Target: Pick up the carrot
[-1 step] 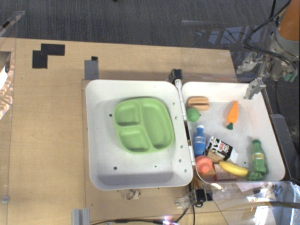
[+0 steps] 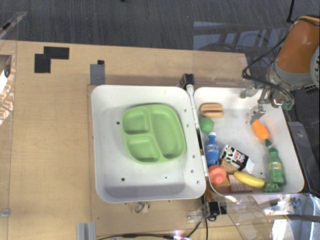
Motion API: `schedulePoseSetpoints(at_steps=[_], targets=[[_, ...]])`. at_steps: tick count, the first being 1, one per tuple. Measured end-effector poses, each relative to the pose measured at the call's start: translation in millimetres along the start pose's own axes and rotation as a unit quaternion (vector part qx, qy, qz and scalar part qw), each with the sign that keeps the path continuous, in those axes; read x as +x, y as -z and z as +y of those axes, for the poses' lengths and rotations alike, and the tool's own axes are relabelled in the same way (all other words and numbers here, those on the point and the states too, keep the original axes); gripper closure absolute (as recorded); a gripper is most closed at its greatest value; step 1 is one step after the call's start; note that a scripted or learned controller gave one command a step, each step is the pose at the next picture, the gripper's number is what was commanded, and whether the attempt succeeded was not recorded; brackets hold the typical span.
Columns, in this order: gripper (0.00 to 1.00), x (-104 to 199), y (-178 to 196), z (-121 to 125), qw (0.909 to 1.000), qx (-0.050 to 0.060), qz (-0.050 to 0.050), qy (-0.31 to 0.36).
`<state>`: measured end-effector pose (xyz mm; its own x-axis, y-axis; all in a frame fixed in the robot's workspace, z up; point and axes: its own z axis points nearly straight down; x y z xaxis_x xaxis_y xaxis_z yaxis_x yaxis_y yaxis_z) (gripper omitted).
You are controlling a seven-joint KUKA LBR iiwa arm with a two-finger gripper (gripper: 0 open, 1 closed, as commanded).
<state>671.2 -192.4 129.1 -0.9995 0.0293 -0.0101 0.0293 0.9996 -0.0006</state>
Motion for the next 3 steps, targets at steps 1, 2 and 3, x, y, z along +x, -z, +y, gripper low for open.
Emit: schedulePoseSetpoints(at_steps=[1,2,3], targets=[[0.00,31.4,-40.3,-14.2,0.9983,0.001,-0.001,0.059],[1.00,25.9,-24.2,-12.3,0.9980,0.002,-0.009,0.062],[1.00,143.2,-37.0,-18.6,0.9641,0.001,-0.001,0.265]])
